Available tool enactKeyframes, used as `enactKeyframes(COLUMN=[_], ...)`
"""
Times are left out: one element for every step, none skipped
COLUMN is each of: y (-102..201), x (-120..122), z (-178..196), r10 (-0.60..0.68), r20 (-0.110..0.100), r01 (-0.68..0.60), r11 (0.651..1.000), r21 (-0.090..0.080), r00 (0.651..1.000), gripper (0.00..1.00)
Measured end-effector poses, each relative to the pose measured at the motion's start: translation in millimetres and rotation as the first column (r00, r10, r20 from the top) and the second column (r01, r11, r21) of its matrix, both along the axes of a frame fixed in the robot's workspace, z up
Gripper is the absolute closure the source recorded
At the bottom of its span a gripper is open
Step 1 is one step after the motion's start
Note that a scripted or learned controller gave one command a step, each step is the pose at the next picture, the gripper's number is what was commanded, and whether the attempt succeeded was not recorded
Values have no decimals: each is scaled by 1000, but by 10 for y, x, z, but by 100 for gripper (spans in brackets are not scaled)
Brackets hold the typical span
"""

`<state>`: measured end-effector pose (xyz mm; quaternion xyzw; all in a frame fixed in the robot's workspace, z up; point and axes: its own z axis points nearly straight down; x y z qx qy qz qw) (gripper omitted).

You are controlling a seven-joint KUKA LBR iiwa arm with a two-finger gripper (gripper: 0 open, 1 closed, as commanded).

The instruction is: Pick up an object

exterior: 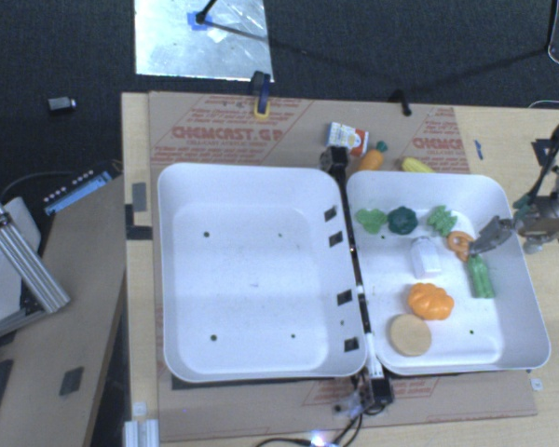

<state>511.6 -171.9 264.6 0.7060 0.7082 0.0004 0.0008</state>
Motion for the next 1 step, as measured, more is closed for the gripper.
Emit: enactKeyframes(y=[607], x=[-139], z=[-1313], r10=[2], r20=[6], r01=[-2], r11=[1000], r21=[1], r00=[1000], gripper=[0])
